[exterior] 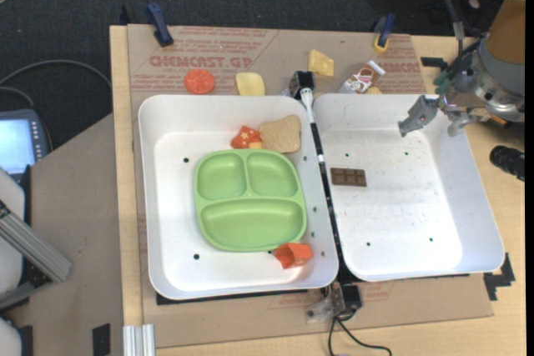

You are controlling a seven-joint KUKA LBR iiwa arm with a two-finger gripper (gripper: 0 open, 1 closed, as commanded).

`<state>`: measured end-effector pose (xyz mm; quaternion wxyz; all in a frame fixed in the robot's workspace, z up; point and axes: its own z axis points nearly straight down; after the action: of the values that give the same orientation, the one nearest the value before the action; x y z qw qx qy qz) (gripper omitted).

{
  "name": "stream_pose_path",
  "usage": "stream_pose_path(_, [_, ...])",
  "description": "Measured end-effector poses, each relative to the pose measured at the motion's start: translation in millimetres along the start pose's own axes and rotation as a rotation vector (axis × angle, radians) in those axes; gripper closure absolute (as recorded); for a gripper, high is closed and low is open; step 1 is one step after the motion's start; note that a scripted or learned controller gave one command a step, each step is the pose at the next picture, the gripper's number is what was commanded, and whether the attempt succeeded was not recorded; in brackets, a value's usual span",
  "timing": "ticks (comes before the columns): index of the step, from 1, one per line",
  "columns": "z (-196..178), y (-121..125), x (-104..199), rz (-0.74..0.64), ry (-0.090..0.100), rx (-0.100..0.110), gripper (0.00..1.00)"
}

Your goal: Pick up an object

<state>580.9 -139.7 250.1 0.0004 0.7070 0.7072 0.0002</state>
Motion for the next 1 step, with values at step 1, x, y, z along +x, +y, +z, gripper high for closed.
stream_pose_path(1, [72.9, -36.7, 50.7, -0.003, 0.005, 0.011, 0.0])
